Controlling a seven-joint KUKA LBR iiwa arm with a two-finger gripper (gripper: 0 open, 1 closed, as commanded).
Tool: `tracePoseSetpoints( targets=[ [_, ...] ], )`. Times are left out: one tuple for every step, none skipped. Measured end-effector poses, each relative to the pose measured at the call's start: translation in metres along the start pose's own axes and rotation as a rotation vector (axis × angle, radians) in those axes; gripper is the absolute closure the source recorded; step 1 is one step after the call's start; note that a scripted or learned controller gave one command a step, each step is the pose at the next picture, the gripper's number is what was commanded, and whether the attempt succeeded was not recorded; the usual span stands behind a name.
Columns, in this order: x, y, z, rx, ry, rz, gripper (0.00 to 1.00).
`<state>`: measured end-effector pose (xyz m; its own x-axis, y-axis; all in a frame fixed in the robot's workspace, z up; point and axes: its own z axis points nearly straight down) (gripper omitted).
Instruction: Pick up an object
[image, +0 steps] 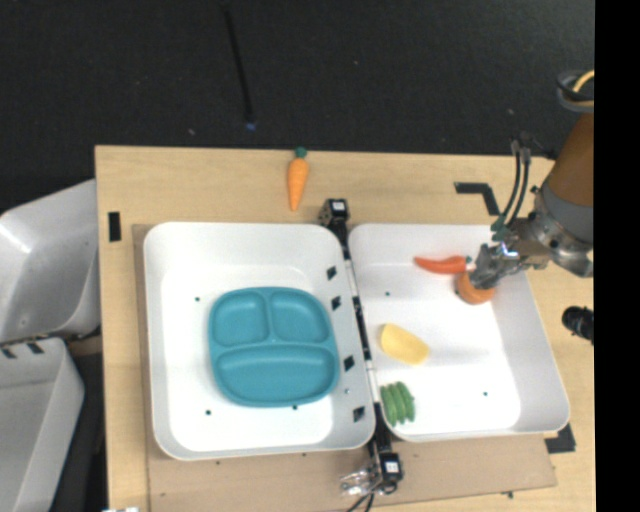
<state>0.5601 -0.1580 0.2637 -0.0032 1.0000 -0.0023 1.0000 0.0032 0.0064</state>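
In the right bin (520, 395), far corner: gripper (487, 268) over a round orange object (474, 290); jaw state cannot be told. One glossy red chilli (440, 264), one yellow wedge (403, 343), one ribbed green piece (398, 401). Left bin (170, 300): one teal divided plate (272, 345)

Left bin (160, 330) holds a divided plate (272, 346). Right bin (520, 385) holds a pepper (440, 264) far, a lemon (403, 343) centre-left, a pea pod (397, 401) near-left. Carrot (297, 179) lies on the counter (200, 185) beyond the bins.
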Motion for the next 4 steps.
tracePoseSetpoints(
  targets=[
    [0.05,0.003,0.014,0.005,0.002,-0.002,1.0],
    [0.111,0.008,0.022,0.006,0.003,-0.003,1.0],
    [0.163,0.016,0.013,0.005,0.003,-0.004,1.0],
    [0.224,0.021,0.019,0.005,0.003,-0.004,1.0]
  ],
)
